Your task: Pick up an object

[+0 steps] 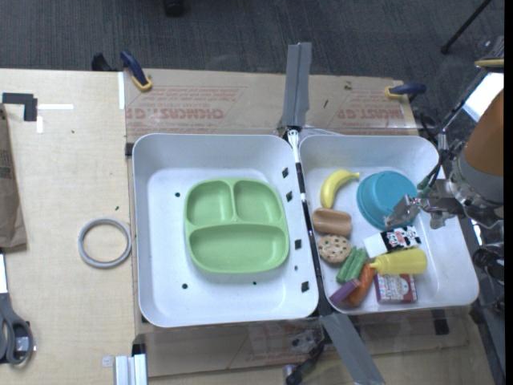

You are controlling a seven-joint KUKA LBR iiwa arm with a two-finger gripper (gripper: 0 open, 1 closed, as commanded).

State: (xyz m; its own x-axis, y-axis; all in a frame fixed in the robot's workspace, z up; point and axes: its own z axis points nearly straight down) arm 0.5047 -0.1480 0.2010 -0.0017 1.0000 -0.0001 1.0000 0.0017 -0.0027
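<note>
**Ana:** Claw (403, 212) first: it sits in the right bin (449, 295), right of centre in the frame, low over the near edge of the blue bowl (385, 195). Whether it is released or clenched, I cannot tell; the metal there is a small bright tangle.

**Ben:** Is anything in it?

**Ana:** Nothing I can see between it. The pickable things all lie in that bin: the banana (337, 186) at its upper left, a hot dog (332, 220) and a cookie (333, 249) below that, a black-and-white carton (400, 237) just under the claw, a yellow bottle (398, 261) beneath the carton, and green and orange vegetables (353, 273) beside a red packet (396, 288) at the bottom.

**Ben:** And the left bin (152, 239)?

**Ana:** It holds a green divided plate (236, 225), well apart from the arm.

**Ben:** What could go wrong from here?

**Ana:** My guess is a poor target. The claw hangs between the bowl's rim and the carton, so a descent could land on the rim and skid off the curved wall, or pinch the carton's corner and let it slip. The things are packed touching one another, so a closing claw may shove neighbours or catch two at once.

**Ben:** The bin wall?

**Ana:** The arm enters over the right wall; a low approach might clip it.
</note>
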